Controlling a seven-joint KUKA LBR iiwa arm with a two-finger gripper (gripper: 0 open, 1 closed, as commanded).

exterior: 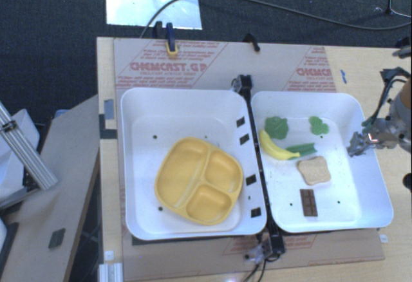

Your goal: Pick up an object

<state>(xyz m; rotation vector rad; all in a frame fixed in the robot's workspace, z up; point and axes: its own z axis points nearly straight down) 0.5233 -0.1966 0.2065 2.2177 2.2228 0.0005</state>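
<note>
Yellow tray (199, 180) in left bin (138, 110); banana (275, 147), toast (314, 170), greens (277, 126) in right bin (367, 197); end effector (358, 145) over its right rim.

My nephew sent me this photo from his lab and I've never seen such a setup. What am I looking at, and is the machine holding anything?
This is one camera fixed above a bench, looking down at a slant. Two shallow white bins sit side by side. The left bin holds a yellow divided plate. The right bin holds toy foods: a banana, two green leafy pieces, a green bean pod, a slice of bread and a brown chocolate bar. At the right edge is the end of a robot arm with its gripper, the two-finger claw it uses to pick things up, over the right bin's rim. I see nothing held in it.
</note>
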